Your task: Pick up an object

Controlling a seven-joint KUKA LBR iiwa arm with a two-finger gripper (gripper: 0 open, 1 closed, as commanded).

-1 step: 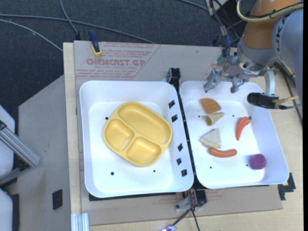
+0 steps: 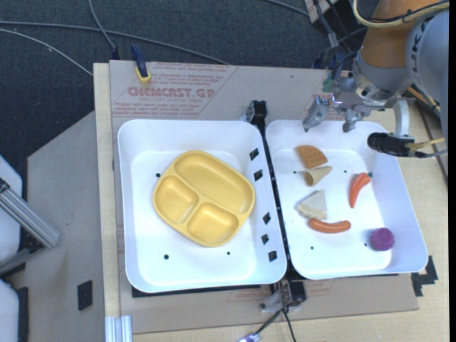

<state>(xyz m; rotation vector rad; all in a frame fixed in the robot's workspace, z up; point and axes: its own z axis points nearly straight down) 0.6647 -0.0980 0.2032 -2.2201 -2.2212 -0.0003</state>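
Gripper (image 2: 332, 117) hung over right bin's (image 2: 406, 191) far rim, fingers spread, holding nothing. Toy food sat loose there as targets; nearest was bread slice (image 2: 311, 155).

A tan board (image 2: 178, 91) lies on a dark carpet floor (image 2: 50, 84), which shows above and to the left of it. Red print runs along the board's far part, and a blue and yellow clamp (image 2: 140, 62) grips its far edge near the left corner. Grey cables (image 2: 107, 27) trail over the carpet beyond the board. Left of the board sit a paler panel (image 2: 60, 212) and a metal rail (image 2: 25, 209). The light is even and soft.
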